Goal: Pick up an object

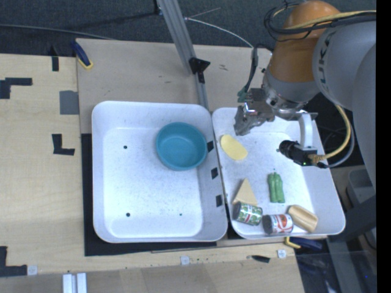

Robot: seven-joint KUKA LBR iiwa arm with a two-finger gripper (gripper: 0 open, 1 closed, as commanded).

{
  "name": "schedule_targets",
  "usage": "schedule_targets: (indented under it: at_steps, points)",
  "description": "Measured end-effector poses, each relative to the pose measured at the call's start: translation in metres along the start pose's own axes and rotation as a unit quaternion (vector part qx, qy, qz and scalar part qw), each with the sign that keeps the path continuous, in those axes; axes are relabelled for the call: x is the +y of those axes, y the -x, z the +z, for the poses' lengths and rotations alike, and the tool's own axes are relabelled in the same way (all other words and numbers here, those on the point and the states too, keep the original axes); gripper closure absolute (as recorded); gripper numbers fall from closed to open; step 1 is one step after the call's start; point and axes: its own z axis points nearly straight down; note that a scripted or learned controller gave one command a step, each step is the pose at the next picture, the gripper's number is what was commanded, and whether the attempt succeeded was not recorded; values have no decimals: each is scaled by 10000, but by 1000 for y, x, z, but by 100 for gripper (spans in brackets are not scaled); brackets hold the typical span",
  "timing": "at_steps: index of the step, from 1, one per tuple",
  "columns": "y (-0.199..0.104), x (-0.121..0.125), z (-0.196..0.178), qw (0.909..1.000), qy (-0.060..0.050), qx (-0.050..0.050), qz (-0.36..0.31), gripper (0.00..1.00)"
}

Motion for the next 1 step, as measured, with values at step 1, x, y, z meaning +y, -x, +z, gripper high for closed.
schedule_targets:
  at_steps: [1]
  points:
    - [-46, 9, 1, 10000, 12, -1, -1, 100]
